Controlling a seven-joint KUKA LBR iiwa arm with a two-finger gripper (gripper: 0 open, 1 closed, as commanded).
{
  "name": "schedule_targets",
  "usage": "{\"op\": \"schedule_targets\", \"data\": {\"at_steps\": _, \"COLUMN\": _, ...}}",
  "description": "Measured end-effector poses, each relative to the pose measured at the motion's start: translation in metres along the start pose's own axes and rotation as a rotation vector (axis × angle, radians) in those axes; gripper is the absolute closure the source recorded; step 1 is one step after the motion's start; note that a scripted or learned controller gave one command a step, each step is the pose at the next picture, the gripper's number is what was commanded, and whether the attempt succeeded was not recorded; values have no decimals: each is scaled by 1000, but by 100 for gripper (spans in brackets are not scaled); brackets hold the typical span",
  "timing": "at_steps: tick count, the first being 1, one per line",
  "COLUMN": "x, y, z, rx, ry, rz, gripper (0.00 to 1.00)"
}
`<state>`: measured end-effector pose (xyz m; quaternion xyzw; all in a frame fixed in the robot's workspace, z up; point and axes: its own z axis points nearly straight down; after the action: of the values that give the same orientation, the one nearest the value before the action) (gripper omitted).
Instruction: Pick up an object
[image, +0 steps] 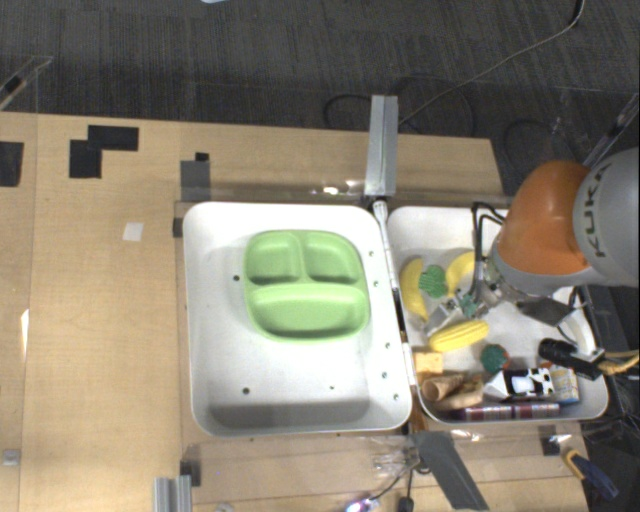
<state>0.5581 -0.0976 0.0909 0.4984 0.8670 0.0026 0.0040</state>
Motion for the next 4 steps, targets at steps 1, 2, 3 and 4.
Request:
{"op": "schedule_targets", "data": {"at_steps": 1, "x": -17, "y": 41, "z": 2, "rx": -3, "ry": -2, "rz": 67, "gripper": 0}}
{"op": "schedule_targets", "data": {"at_steps": 2, "x": -16, "y": 45, "z": -8, "rx": -8, "ry": 1, "rz": 67, "gripper": 100}}
{"op": "schedule_targets", "data": {"at_steps": 3, "x": -16, "y": 45, "z": -8, "rx": -8, "ry": 1, "rz": 67, "gripper": 0}}
{"op": "schedule_targets", "data": {"at_steps": 4, "x": -16, "y": 47, "z": -18, "rx": -12, "ry": 1, "rz": 66, "gripper": 100}}
